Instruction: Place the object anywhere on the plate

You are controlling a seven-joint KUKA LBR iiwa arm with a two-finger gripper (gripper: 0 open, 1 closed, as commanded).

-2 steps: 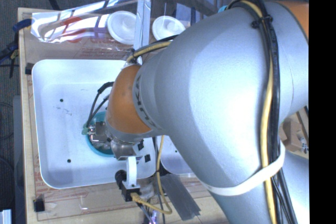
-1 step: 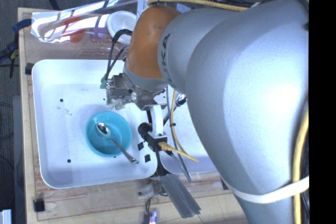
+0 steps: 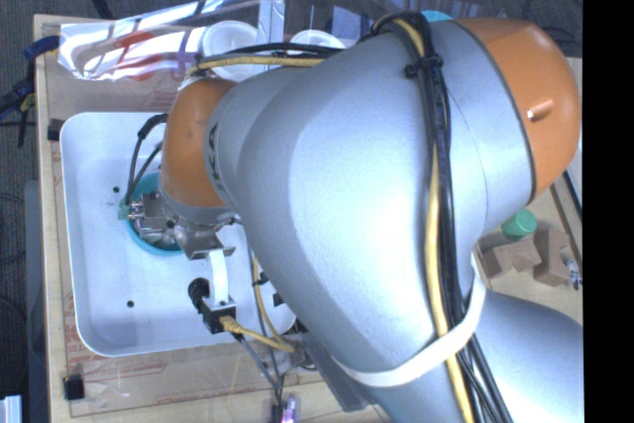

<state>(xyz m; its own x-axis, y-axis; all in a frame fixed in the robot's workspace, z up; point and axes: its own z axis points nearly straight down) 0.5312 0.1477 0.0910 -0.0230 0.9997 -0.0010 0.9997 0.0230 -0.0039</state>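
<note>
The grey arm with its orange band covers most of the camera view and reaches down into the left bin (image 3: 94, 213). Its gripper (image 3: 149, 218) is low over a blue plate (image 3: 149, 238), of which only a thin rim shows beneath the wrist. A small green thing (image 3: 127, 209) peeks out at the gripper's left edge, right above the plate's rim. Whether it sits between the fingers is hidden by the wrist.
The right bin lies mostly behind the arm. White cups (image 3: 230, 40) and crumpled clear plastic (image 3: 139, 40) lie beyond the bins at the back. A wooden block (image 3: 513, 258) and a green cap (image 3: 518, 226) sit at the right.
</note>
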